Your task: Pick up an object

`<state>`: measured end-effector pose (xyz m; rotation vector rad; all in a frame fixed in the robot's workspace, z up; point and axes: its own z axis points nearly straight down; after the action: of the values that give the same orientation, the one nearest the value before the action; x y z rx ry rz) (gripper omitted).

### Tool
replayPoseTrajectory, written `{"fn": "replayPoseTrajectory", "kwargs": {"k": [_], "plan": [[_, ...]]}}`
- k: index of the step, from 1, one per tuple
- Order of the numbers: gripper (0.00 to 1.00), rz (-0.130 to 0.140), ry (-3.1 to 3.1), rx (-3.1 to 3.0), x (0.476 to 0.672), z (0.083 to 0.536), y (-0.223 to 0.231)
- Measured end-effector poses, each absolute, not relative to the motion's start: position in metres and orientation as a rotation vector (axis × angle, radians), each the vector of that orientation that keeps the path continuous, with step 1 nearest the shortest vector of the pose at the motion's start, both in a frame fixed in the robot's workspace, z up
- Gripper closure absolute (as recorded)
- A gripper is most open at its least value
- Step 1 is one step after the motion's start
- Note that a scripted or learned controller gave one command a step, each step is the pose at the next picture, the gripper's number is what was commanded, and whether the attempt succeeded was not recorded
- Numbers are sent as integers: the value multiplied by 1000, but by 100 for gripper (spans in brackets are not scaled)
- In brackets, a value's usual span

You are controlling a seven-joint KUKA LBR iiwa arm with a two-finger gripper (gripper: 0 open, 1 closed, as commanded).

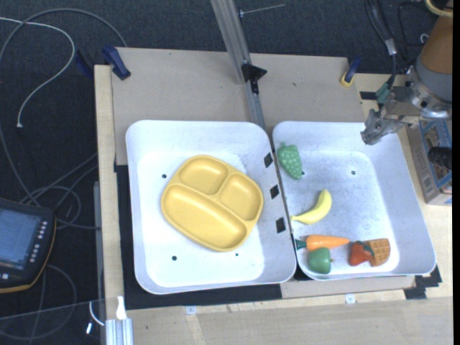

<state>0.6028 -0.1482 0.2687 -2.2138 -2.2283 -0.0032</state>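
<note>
Fingers of the gripper [375, 131]: too small & blurred to tell open or closed; nothing visible between them. Gripper sits at upper right of frame, over the top-right corner of the right bin [402, 214], right at the rim. Arm [435, 63] goes up & right from there to the frame edge, w/ black cables [384, 13] looping above it.

Objects all in the right bin, well apart from the gripper:
- green grapes [290, 159] at upper left of that bin, near the divider edge
- banana [315, 208] mid-left, below the grapes
- carrot [325, 241] lower left, lying across
- green pepper [318, 261] just below the carrot, touching or nearly so
- red piece [359, 253] & a tan waffle-like piece [379, 251] side by side at the bottom, right of the carrot tip

Left bin [144, 192]: yellow divided plate [212, 202], 3 compartments, tilted, roughly centred.

A metal pole [230, 27] runs from top centre down to the gap between the bins. Blue clamps [115, 62] at the bench's upper-left corner. A tablet-like pendant [21, 243] lies at lower left of frame, off the bench, w/ loose cables [43, 56] on the dark floor above it.
</note>
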Motion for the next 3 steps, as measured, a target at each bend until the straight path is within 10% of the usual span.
{"fn": "replayPoseTrajectory", "kwargs": {"k": [3], "plan": [[100, -2, -2228, -2212, 634, 233, 9]]}}
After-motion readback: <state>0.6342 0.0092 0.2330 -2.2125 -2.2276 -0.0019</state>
